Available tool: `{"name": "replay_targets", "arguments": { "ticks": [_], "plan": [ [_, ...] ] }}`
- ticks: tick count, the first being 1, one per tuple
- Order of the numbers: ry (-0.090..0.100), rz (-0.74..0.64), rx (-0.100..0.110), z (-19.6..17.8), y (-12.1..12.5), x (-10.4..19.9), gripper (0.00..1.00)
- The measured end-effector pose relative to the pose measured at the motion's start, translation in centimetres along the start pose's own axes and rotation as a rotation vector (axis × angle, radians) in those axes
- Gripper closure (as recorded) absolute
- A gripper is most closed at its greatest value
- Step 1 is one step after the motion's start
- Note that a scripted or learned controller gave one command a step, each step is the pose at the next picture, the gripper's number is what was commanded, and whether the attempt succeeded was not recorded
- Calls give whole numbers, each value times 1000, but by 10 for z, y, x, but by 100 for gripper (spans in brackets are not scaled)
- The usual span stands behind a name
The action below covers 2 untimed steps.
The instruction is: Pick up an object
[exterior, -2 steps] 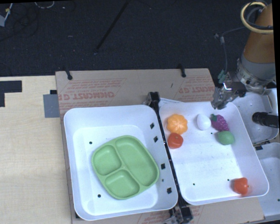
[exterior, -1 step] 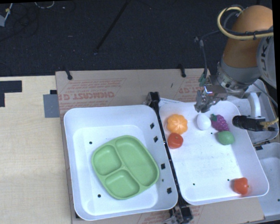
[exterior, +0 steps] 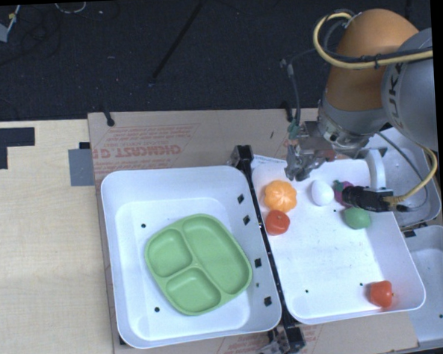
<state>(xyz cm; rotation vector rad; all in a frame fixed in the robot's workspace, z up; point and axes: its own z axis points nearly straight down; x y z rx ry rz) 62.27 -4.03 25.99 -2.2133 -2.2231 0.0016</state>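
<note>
Hovering over the rear of the right bin (exterior: pixel 339 270), with the jaws set just behind the gap between orange fruit (exterior: pixel 279 196) and white egg (exterior: pixel 321 192), and nothing seen between them. Cannot tell from this angle whether open or closed. Judged as the approach stage, with no object lifted yet.

Noted as candidates, all resting on the floor of that bin:
- orange fruit close against the dividing wall, with a small red ball (exterior: pixel 277 222) just beside it;
- white egg standing apart, probably the easier target;
- green piece (exterior: pixel 356 218) near the right wall;
- red piece (exterior: pixel 380 293) alone in the front corner.

Noted in the left bin (exterior: pixel 110 217): green divided plate (exterior: pixel 198 264), lying flat, judged a poor fit for a pinch.

Arm (exterior: pixel 364 59) reaching in from the right, wrist bent downward, orange band uppermost, tool pointing down at the bin's back edge.
</note>
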Motion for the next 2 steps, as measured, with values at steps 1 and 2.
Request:
{"name": "replay_targets", "arguments": {
  "ticks": [1,2],
  "plan": [
    [-1,1,1,17,-3,45,100],
    [-1,0,-1,20,3,105,100]
  ]
}}
